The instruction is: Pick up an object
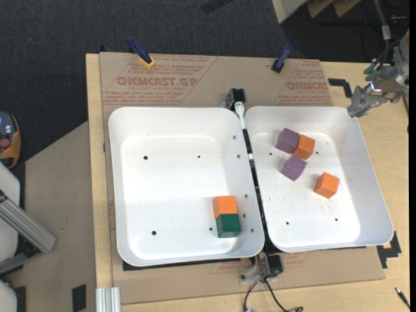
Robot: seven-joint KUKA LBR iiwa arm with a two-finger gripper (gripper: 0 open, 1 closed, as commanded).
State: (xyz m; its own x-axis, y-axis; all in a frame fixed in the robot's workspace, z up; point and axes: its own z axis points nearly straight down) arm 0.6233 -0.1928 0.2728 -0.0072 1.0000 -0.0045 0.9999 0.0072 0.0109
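The right bin [372,188] holds two purple blocks [288,140] [294,168] and two orange blocks [304,147] [327,184]. The upper purple and upper orange blocks touch. In the left bin [119,174], an orange block [225,206] sits against a green block [228,225] near the front right corner. My gripper [361,103] hangs above the right bin's far right corner, apart from all the blocks and holding nothing that I can see.
Both bins rest on a cardboard sheet [169,77], held at the back by two blue clamps [141,52] [282,57]. A black bracket [236,98] sits at the far end of the seam between the bins.
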